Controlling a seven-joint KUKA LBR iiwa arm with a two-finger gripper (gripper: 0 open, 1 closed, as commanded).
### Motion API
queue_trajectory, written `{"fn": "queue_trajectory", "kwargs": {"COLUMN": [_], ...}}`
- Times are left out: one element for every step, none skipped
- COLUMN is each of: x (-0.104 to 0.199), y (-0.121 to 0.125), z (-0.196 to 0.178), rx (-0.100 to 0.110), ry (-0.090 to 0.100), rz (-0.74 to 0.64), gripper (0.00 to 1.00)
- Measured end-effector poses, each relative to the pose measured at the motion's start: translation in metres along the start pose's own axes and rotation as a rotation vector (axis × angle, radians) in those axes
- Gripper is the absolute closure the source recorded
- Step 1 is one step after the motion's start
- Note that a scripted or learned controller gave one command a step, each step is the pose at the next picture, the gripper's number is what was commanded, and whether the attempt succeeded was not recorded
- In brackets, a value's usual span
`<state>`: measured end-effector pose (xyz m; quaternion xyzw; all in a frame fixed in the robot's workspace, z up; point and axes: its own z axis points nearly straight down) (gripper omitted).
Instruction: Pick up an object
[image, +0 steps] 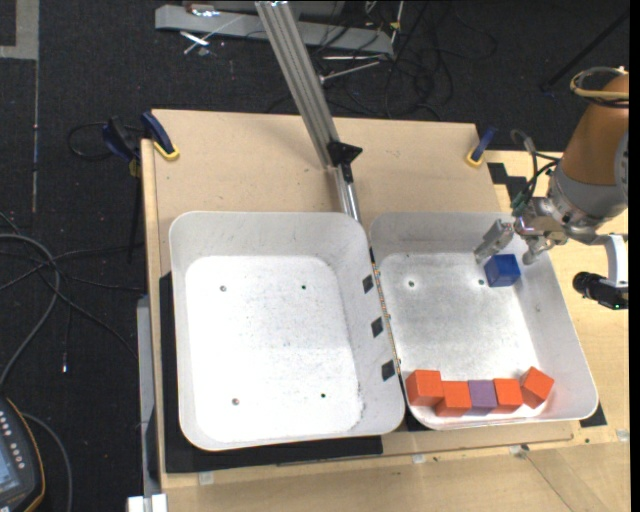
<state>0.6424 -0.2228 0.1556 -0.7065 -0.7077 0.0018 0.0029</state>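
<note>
The end effector (516, 243) hangs spread above the small blue plastic cube (502, 270); off-centre closing could nudge it aside.

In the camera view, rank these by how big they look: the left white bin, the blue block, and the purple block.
1. left white bin
2. and 3. blue block and purple block: they look about alike, so no ranking between them.

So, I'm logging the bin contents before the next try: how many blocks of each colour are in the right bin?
Orange blocks: 4
Purple block: 1
Blue block: 1, just below the gripper
Total: 6, all in the right bin
</note>
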Motion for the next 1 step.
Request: {"fn": "queue_trajectory", "kwargs": {"x": [0.0022], "y": [0.0397], "z": [0.0623], "rx": [0.007], "ry": [0.009], "rz": [-0.002], "gripper": [0.0]}}
